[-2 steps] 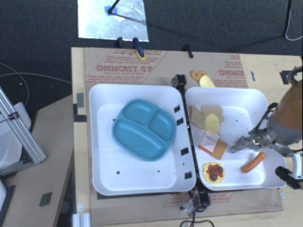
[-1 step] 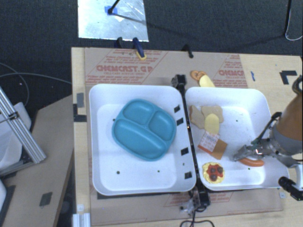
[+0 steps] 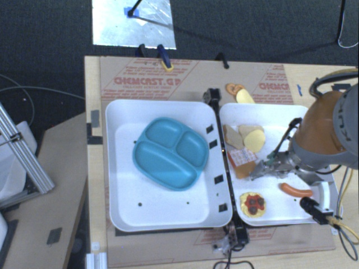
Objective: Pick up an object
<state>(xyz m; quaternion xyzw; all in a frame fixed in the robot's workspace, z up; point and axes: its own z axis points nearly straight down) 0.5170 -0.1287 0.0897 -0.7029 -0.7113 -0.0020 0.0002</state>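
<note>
White right-hand bin (image 3: pixel 280 112) holds toy food, and the gripper (image 3: pixel 259 171) hangs low beside the reddish packet (image 3: pixel 243 158), seemingly lining up a grab; its opening I cannot tell.

Open floor around blue tray (image 3: pixel 170 152)

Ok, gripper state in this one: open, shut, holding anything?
Gripper: cannot be told; it is low in the right bin, beside the food items.

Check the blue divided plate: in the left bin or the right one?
In the left bin. The blue divided plate lies flat inside the left bin, right side up, compartments facing the camera.
</note>
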